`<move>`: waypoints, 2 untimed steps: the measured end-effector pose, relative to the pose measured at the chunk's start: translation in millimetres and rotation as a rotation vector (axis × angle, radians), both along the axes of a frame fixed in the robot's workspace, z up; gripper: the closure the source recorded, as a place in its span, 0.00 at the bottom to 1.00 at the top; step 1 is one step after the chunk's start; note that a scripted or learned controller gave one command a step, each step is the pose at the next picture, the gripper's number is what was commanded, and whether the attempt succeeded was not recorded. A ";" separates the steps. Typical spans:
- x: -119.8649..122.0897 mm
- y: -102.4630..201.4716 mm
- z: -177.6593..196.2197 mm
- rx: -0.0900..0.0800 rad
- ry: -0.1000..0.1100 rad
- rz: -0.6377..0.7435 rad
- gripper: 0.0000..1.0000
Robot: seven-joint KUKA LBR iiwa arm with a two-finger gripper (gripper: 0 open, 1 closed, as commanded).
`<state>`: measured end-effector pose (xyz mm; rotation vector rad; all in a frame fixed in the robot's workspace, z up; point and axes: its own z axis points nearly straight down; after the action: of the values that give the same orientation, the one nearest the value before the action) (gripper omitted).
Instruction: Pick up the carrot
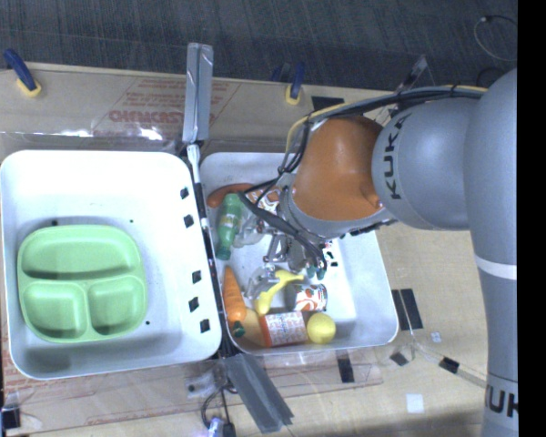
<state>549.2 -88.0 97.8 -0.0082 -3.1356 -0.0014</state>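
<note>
The grey arm (455, 162) comes in from the right of the frame and bends down over the right-hand bin (369, 271), its orange band (337, 171) bulging just above the wrist. Below that, the gripper (287, 262) hangs low in the middle of the bin, right among the clutter — how wide it stands, or whether it has hold of anything, I cannot tell from here.

The carrot (234, 299) lies along the bin's left wall, in the lower left of that bin, pointing up and down the frame, just left of the gripper and apart from it as far as I can see.

Two shallow white bins sit side by side on a brown bench top, a metal divider (198, 94) running up between them. The left bin (91, 167) holds one green tray (82, 282) with three compartments. In the right bin I count one green bottle (229, 226), one banana (278, 289), one lemon (320, 328), one small bottle with an orange label (282, 328) lying on its side at the lower edge — and the one carrot. Two blue clamps (23, 73) grip the bench's far edge, at upper left and upper middle. Beyond it the floor is dark carpet.
</note>
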 end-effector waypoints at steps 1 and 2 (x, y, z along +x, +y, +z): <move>-24.5 -4.4 -7.6 0.001 -0.004 0.302 0.00; -24.6 -3.2 0.4 0.002 -0.001 0.304 1.00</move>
<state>524.6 -91.2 98.2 0.4669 -3.1017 -0.0034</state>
